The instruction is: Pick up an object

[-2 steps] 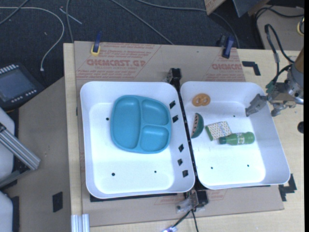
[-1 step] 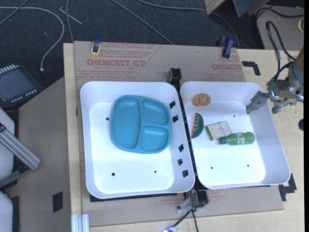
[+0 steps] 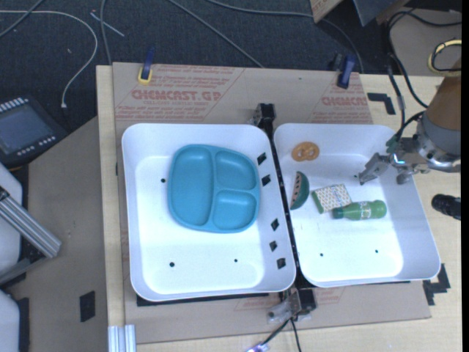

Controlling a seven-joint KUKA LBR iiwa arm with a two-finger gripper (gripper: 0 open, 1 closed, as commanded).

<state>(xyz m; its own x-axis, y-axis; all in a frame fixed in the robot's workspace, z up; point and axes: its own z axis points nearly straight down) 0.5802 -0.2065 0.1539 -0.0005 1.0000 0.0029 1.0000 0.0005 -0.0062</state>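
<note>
— Nearest the camera in the right-hand shallow white plastic bin (image 3: 410,259): bare floor along the front, nothing to take there.

— And a little farther in?

— Green plastic bottle (image 3: 360,210), lying on its side, long axis running left to right across the bin, cap end seemingly toward the right. Touching its upper left edge, or very nearly, a small flat square packet with a green-and-white pattern (image 3: 331,196). Left of that, against the bin's inner wall, a watermelon-slice toy, red with a green rind (image 3: 297,190).

— Farther back?

— Round orange-brown pretzel-like piece (image 3: 305,151), near the far left corner. Well apart from the rest.

— Where is the pincer in all this?

— Two-finger metal pincer (image 3: 375,169) above the right bin's far right part, fingers spread, pinching nothing. Pointing leftward from the grey arm's wrist (image 3: 429,151) at the bin's right rim.

— Bearing to the bottle, then?

— Toward the camera and slightly left of the fingertips; near, not touching. Probably the closest target. Best closing across the narrow width, not along the length.

— Left bin?

— Blue moulded plastic tray with three compartments (image 3: 215,188), far across the divider on the tabletop (image 3: 110,167); poor candidate.
</note>
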